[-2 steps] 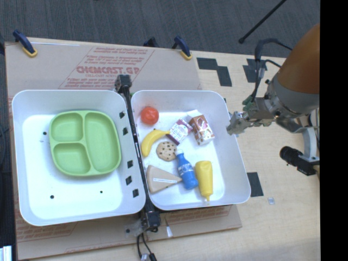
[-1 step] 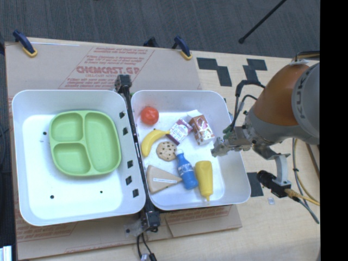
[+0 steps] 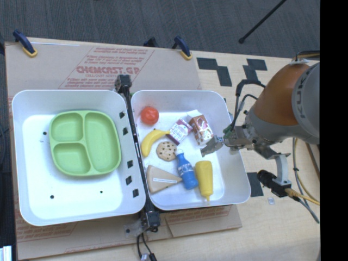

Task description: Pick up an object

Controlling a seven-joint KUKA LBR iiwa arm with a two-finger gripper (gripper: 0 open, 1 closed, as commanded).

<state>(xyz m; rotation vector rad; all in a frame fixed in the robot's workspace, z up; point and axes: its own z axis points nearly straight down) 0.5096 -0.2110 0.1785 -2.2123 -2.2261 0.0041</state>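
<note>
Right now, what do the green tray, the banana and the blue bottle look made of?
Green tray: likely moulded plastic, matte, one even colour with rounded compartment walls. Banana: probably a plastic toy, uniformly yellow and smooth. Blue bottle: seems glossy plastic, with a white cap and a label; too small to be sure.

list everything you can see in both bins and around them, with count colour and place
bins: 2, white, side by side on bench
divided plate: 1, green, left bin
tomato: 1, red, right bin, far left
banana: 1, yellow, below tomato
cookie: 1, tan, beside banana
snack packets: 2, red-white, right bin centre
bottle: 1, blue, right bin
mustard bottle: 1, yellow, right of blue bottle
sandwich wedge: 1, beige, near corner
clamps: 2, blue-yellow, cardboard's far edge
arm: 1, grey-orange, right
gripper: 1, over right bin
</note>
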